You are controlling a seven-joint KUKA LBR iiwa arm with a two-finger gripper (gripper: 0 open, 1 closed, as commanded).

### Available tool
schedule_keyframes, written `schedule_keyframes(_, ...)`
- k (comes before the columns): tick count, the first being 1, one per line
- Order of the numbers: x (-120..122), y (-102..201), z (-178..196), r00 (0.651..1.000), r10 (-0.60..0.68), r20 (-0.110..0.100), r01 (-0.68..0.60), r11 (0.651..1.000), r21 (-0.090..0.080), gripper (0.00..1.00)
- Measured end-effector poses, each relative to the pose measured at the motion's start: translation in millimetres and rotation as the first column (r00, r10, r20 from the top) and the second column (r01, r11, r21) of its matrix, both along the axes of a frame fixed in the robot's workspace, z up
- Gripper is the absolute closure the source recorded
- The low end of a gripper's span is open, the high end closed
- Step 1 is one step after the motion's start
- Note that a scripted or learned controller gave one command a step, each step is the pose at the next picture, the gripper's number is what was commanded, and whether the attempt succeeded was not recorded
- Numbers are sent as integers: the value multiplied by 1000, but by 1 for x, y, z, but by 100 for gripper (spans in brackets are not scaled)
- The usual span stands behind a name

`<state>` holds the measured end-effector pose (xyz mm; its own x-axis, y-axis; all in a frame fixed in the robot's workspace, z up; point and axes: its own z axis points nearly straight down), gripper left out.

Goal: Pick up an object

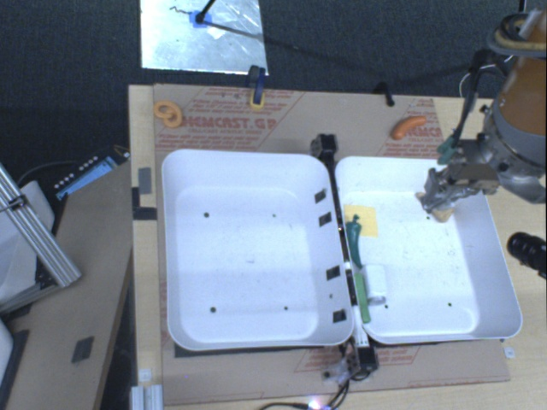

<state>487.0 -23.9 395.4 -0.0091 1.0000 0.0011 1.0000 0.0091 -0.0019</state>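
Gripper (442,205) over right bin (491,229) — green brush (357,267) (left edge).

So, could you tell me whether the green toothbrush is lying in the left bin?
No, the green toothbrush lies in the right bin, along its left wall beside a yellow card.

The gripper (442,202) hangs over the right bin (479,254) at its two o'clock corner. A yellow card (362,220) (flat) and a green brush (357,267) lie by its nine o'clock wall.
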Motion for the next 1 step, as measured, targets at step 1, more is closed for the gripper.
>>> schedule_keyframes(1,0,81,-50,1000,3,0,-3,1000,1,100)
